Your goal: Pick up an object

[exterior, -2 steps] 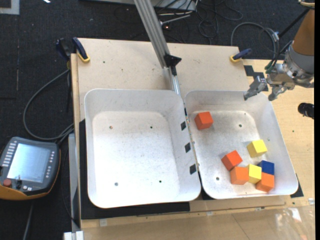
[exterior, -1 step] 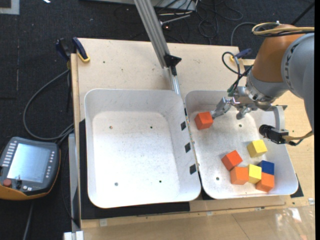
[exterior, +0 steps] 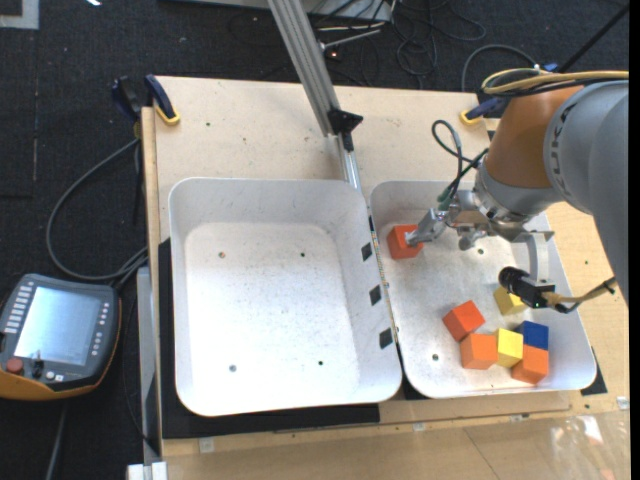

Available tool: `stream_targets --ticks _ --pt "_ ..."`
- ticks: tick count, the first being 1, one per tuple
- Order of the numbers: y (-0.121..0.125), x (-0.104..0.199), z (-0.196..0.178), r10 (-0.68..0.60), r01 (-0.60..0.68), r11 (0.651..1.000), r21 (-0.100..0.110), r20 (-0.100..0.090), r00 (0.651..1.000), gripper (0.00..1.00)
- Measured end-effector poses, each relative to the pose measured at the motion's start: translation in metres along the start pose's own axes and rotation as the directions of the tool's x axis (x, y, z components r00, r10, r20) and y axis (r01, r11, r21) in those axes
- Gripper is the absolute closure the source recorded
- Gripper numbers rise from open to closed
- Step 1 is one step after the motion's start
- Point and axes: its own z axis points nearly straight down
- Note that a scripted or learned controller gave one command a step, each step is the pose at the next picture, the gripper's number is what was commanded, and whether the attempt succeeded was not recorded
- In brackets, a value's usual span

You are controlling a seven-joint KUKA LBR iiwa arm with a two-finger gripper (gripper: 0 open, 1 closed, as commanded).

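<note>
Target looks like the lone orange-red block (exterior: pixel 403 240), sitting in the right bin (exterior: pixel 420 368) near its upper left corner, close to the divider where the two bins meet. It sits apart from the other blocks.

The gripper (exterior: pixel 432 226) sits at the end of the arm (exterior: pixel 560 148), which comes in from 3 o'clock. One metal finger (exterior: pixel 428 228) slants down toward the block and its tip meets the block's right-hand face, or is just beside it; the slant of the camera makes contact hard to confirm. The second finger cannot be made out, so whether the jaws stand apart, together or clamped on the block cannot be told. No grasp should be assumed.

Key relation: the block lies at about 8 o'clock from the gripper, just beside the fingertip. It is roughly cubic, so no long axis matters; one corner points at about 7 o'clock. Judgement: a grasp would need the fingers to straddle the block; from here it looks offset to one side, so a push toward the bin wall is a risk.

The other candidates are clustered at 5 o'clock from the gripper: an orange block (exterior: pixel 464 320), another orange one (exterior: pixel 479 351), a yellow block (exterior: pixel 510 345), a blue block (exterior: pixel 534 334), all packed close, harder to isolate.

The left bin (exterior: pixel 190 208) is well apart, at 9 o'clock.
</note>
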Motion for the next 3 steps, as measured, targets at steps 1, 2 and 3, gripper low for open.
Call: stream_targets --ticks 1,2,3 --pt "0.001 0.028 -0.082 -0.007 0.007 1.0 0.011 -0.005 1.0 0.0" --pt "-0.066 0.058 -0.077 -0.002 0.002 1.0 0.025 -0.007 1.0 0.0" --pt "-0.046 -0.009 -0.046 0.004 -0.004 1.0 0.02 -0.003 1.0 0.0"
